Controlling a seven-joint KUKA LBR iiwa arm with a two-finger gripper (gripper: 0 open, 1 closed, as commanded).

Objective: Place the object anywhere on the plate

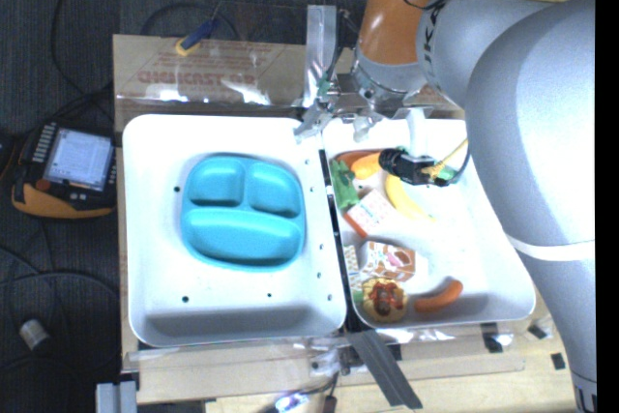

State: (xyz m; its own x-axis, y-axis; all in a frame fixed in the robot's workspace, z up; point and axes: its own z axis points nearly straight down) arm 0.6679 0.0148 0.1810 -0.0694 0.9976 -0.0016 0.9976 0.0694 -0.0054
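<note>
At twelve o'clock of the right bin (503, 295), the end effector (340, 123) hangs, its state impossible to tell; banana (404, 196) remains binned, blue plate (244, 210) unfilled at nine o'clock.

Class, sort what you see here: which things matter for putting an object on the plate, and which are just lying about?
Belongs to the job:
blue plate
banana
sausage
gripper

Just lying about:
handheld device
cardboard sheet
blue clip
</note>
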